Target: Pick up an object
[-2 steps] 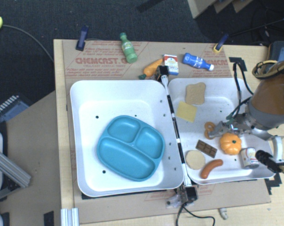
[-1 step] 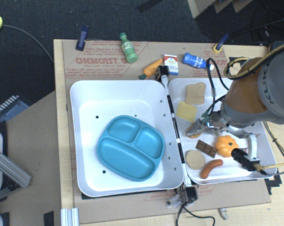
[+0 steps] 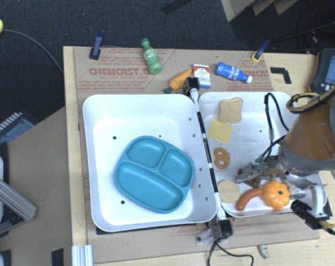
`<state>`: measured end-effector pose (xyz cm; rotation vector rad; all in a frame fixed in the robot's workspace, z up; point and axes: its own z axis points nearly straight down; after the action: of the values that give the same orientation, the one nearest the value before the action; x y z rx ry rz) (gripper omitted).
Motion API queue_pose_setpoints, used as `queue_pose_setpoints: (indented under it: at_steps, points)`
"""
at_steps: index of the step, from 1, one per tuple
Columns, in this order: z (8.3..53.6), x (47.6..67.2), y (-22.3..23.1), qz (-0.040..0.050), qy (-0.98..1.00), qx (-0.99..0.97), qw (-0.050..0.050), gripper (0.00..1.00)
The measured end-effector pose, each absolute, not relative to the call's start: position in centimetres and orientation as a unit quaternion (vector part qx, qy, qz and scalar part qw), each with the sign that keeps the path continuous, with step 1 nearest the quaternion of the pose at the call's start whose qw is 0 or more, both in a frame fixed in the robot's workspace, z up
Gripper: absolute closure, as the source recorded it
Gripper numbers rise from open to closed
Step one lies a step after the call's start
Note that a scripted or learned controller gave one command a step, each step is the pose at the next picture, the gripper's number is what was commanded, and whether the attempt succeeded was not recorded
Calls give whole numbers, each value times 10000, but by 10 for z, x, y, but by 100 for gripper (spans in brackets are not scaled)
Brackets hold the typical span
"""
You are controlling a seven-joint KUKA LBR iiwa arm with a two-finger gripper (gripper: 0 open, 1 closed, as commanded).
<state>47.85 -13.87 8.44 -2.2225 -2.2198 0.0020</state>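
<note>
The right bin (image 3: 250, 101) holds a bread slice (image 3: 231, 110), a yellow cheese square (image 3: 220, 132), a pretzel (image 3: 221, 158), a pale round piece (image 3: 229, 191), an orange sausage (image 3: 247, 199) and a small orange pumpkin (image 3: 277, 194). My gripper (image 3: 253, 173) hangs low over the front of this bin. It is just behind the pumpkin and the sausage, and to the right of the pretzel. Nothing shows as held in it. The arm's orange band (image 3: 314, 137) rises behind it at the right.
A blue divided plate (image 3: 153, 173) lies in the left bin (image 3: 101, 121). Behind the bins on the bench lie a green bottle (image 3: 152, 57), a carrot (image 3: 181, 80), a small carton (image 3: 201, 75) and a blue bottle (image 3: 233, 72). Black cables (image 3: 270, 115) loop over the right bin.
</note>
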Motion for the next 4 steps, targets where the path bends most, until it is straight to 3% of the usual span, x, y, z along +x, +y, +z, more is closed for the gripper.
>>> queue_pose_setpoints:
  at_steps: [1,2,3,4]
  points:
    - [85,589,-106,-5,-7076,-7066,-1,0]
    - [144,490,-187,7,-7061,-7081,1,0]
    - [130,620,-169,-4,-7078,-7064,-7,0]
    - [97,509,-222,0,-7075,-7067,33,0]
